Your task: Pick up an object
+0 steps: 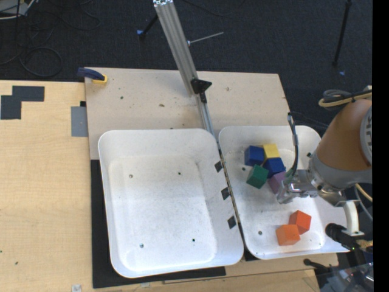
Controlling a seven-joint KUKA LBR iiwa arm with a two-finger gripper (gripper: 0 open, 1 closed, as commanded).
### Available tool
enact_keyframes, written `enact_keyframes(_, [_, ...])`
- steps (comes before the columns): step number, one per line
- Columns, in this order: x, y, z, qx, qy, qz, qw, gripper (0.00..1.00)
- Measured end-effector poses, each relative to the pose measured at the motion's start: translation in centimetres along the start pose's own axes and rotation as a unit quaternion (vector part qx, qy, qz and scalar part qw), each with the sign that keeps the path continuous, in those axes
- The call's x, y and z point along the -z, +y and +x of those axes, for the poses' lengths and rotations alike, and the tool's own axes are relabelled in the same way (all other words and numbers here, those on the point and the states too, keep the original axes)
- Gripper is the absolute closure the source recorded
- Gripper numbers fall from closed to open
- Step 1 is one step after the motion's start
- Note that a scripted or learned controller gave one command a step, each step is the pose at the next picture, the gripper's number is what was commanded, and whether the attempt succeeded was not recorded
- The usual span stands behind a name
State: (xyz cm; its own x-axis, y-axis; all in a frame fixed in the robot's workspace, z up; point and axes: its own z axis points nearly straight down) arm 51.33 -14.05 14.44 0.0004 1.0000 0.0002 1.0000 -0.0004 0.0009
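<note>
The gripper (290, 189) hung low in the right bin (255, 248), just beside a purple block (276, 181); whether it was spread or pinching could not be told. That block sat in a tight cluster with 2 blue, 1 yellow and 1 green (257, 176). The blocks looked small, light, rigid and smooth-faced, best taken across 2 flat opposite sides. 2 orange blocks (294, 227) lay freer.

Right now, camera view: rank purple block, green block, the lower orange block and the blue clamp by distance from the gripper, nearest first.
1. purple block, just left of the gripper.
2. green block, farther left in the right bin.
3. lower orange block, nearer the bin's front.
4. blue clamp, bench's far left corner.
</note>
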Motion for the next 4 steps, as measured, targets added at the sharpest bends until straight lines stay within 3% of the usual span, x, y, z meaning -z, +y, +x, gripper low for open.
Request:
enact_keyframes(1, [6.2,0.0,-0.5,0.001,-0.001,-0.002,1.0,1.0])
enact_keyframes(2, [9.9,0.1,-0.6,0.001,0.0,-0.001,1.0,1.0])
enact_keyframes(4, [10.4,1.5,9.9,0.003,0.001,0.002,1.0,1.0])
